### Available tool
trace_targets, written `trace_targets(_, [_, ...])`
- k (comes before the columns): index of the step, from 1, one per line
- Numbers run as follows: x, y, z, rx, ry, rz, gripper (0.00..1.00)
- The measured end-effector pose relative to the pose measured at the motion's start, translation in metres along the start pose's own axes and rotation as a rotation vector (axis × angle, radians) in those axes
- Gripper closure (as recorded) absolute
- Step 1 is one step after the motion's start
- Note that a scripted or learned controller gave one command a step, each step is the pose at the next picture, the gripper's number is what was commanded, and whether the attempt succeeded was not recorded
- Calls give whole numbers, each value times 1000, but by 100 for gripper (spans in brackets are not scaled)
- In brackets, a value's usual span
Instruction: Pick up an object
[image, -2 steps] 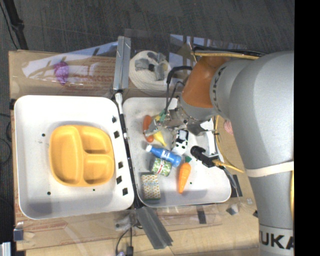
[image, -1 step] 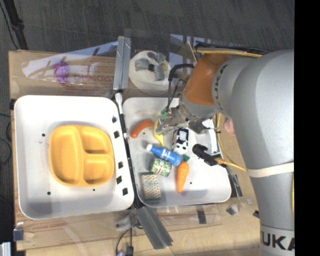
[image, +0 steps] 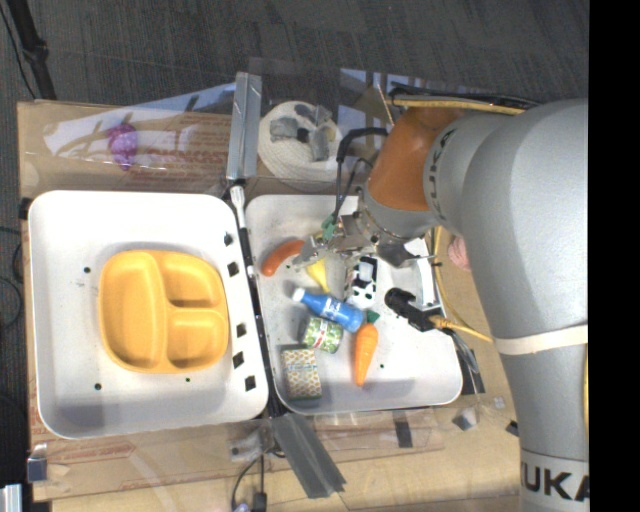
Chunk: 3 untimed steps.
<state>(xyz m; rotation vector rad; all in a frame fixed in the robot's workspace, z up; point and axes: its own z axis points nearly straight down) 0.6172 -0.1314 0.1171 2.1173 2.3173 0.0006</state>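
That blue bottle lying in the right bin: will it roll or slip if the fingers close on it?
The blue bottle lies on its side and looks round-bodied, so a nudge would probably roll it. Its surface looks smooth, so likely slippery. The small can and the carrot sit against it and may shift with it.

Right bin (image: 440, 385) holds my candidates, clustered mid-bin. Sausage (image: 280, 256) lies tilted near the left wall. Blue bottle (image: 329, 309) lies on its side, centre. Green can (image: 323, 335) sits just below it, touching. Carrot (image: 364, 354) lies beside the can, tip down. Patterned block (image: 301, 372) is at the bottom-left corner.
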Motion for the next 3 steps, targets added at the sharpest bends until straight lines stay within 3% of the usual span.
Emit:
trace_targets(1, [-23, 12, 14, -15, -2, 6, 0])
trace_targets(2, [-22, 7, 14, 5, 2, 4, 100])
trace_targets(3, [-29, 6, -109, 3, 2, 5, 100])
